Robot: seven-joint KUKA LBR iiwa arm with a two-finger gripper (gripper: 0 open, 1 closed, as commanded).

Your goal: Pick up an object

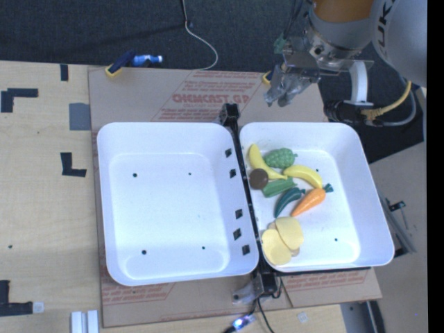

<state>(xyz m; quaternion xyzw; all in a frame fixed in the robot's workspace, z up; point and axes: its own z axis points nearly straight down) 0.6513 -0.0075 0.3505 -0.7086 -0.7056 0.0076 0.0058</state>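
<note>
We take the carrot (310, 200) as the most likely thing to pick. It lies in the right bin (350, 245), below the hand (283, 91) in the camera view and a little to its right, well apart from it. It looks like a hard plastic toy, so we judge it light, stiff and fairly smooth, apt to roll or slip out if pinched near its tapered tip. We would close across its thicker orange middle, with the fingers set crosswise to its length.

Touching or just beside the carrot on its left is a dark green pod-like piece (287, 201), and above it, nearer the hand, a yellow banana (305, 175) and a bumpy green vegetable (279, 158). A second banana (255, 159) and a round brown piece (259, 179) sit against the bin's left wall, almost straight below the hand. Farthest from the hand, two pale yellow slices (283, 240) overlap near the bin's front edge. We judge the crowding a risk: fingers coming down on the carrot may nudge its neighbours.

The left bin (114, 151) lies down and to the left of the hand. The hand itself hangs above the cardboard sheet (201, 99) on the table, beyond the bins' far rim, with nothing between its fingers; whether they stand wide or narrow we cannot tell.
</note>
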